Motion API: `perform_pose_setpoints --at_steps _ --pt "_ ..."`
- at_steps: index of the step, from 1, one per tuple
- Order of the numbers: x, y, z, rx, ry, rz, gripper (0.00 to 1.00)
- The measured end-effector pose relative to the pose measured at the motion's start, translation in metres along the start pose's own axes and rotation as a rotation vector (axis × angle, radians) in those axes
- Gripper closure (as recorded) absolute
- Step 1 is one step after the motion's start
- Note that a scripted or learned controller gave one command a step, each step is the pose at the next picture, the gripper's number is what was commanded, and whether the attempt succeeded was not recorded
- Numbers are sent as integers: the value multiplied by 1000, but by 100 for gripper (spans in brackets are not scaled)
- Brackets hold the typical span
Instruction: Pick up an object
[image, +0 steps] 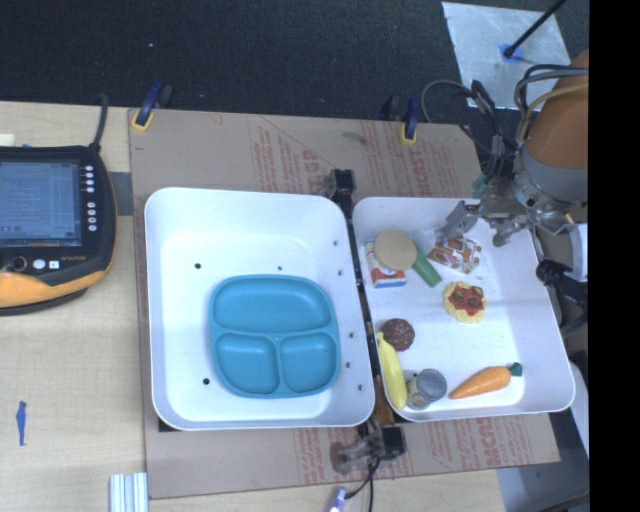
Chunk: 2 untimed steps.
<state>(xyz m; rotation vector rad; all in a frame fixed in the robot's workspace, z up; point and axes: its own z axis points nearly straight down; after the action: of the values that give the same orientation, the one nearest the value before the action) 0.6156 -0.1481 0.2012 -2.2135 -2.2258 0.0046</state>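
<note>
1 red-and-white packet (459, 254) lies under the gripper (462, 222)

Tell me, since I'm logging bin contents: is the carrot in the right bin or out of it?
In. The carrot lies flat on the right bin's floor near its front corner.

Lighting on my feed is pretty even and bright, looks like it comes from overhead. The left white bin (170, 300) has a soft grey gradient along its inner walls, no hard shadows. The blue divided tray (273, 335) shows a mild sheen but no real glare. The right white bin (535, 330) is close to blown out, and the small items in it cast only faint shadows. Whole frame is a bit soft and low-res, and the dark floor (250, 45) at the top is nearly featureless.
</note>
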Motion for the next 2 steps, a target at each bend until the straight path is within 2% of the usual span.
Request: perform_pose_setpoints --at_steps 1,2 --pt "1 -52 107 -6 -2 -1 0" --pt "-40 14 105 -11 0 -1 0"
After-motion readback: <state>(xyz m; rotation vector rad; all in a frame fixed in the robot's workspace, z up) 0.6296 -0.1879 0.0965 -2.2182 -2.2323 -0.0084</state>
